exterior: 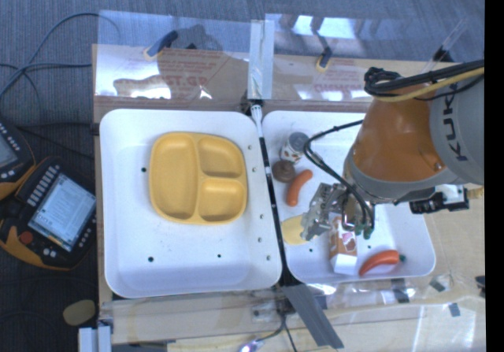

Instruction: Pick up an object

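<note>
My gripper (324, 216) hangs low over the right bin (417, 256), near its middle, its metal fingers pointing down and left. Just left of it lies a pale yellow flat piece (292, 229). An orange sausage-shaped toy (298, 187) lies above it, with a dark brown oval object (282, 172) and a small grey-capped toy (295, 146) further back. Right of the fingers stands a brown and white box (344, 246), and a red-orange pepper-like toy (379, 261) lies by the bin's front edge. Nothing shows between the fingers.
The left bin (126, 264) holds a yellow three-compartment tray (198, 177). A divider ridge (266, 185) separates the two bins. A black cable (331, 138) loops from the arm over the right bin. A handheld pendant (47, 209) lies off the bench at far left.
</note>
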### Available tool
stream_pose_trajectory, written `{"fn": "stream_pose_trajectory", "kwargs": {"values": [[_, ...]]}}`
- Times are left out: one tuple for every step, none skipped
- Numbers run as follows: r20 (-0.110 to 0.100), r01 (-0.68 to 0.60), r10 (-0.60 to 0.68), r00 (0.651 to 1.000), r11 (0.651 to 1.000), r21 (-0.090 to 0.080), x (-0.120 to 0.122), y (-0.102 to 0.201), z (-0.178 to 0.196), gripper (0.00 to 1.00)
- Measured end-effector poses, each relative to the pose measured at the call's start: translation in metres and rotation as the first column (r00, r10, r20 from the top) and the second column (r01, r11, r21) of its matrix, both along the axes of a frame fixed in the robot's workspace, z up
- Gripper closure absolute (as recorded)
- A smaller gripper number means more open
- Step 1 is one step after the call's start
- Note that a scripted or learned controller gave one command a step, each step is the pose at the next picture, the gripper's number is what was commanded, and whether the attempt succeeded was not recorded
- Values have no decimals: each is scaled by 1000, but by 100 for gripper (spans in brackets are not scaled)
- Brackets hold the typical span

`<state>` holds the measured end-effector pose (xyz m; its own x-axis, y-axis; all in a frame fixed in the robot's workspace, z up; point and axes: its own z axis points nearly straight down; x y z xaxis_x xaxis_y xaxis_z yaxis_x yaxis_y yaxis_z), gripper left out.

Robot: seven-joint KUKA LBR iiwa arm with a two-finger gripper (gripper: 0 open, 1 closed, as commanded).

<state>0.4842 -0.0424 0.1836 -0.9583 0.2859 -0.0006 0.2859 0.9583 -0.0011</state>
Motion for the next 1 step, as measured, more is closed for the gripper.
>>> {"fn": "stream_pose_trajectory", "kwargs": {"values": [[-1,68,-68,998,998,0,2,68,0,100]]}}
